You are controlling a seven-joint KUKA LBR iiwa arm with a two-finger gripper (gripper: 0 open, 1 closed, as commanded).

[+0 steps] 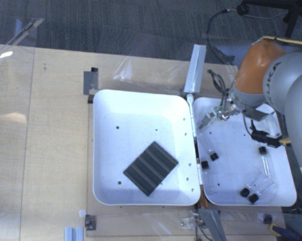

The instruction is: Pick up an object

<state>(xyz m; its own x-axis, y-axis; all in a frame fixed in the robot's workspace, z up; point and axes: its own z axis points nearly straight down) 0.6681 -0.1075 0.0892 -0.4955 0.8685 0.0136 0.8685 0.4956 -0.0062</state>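
A dark grey ribbed rectangular pad [151, 168] lies flat and turned diagonally in the left bin [106, 140], towards its front. My gripper [211, 118] hangs over the far left corner of the right bin [239, 145], below the orange band of the arm [254, 67]. It is well apart from the pad and from the small pieces in the right bin. Nothing shows held in it.
The right bin holds several small black pieces [213, 156] and clear plastic bits [266, 167], mostly along its front and right side. A metal bracket [195, 69] stands behind the divide between the bins. A black cable [261, 138] trails from the wrist.
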